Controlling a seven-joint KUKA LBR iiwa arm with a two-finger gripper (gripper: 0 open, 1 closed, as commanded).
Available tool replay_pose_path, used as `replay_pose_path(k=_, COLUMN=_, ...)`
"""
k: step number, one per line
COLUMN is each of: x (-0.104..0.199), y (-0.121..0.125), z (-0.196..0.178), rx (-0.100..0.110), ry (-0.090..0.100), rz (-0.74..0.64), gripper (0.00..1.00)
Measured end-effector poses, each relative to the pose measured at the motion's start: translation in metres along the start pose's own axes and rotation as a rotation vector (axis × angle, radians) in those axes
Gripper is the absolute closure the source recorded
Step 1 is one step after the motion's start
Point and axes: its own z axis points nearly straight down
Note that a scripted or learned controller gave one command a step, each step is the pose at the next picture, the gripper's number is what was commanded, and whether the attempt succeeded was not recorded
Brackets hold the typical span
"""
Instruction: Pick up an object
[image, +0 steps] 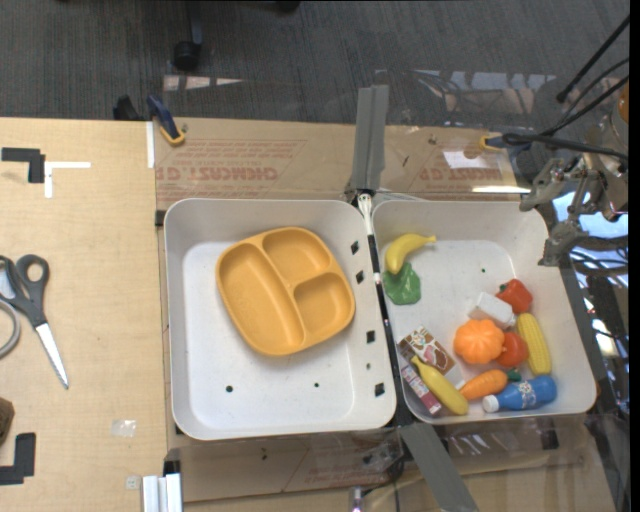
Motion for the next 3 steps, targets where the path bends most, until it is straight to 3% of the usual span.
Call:
replay_pose_path(k=1, x=0.051, y=0.011, z=0.189, rx=0.001, ry=-0.001, rz=0.227, gripper=0.0)
replay_pose_path(k=2, x=0.049, y=0.012, z=0.179, rx=0.002, ry=-0.006, rz=0.222, gripper=1.0)
replay_pose_path(k=3, x=0.023, y=0.091, z=0.189, rx=0.0, ry=-0.001, rz=0.355, gripper=1.0)
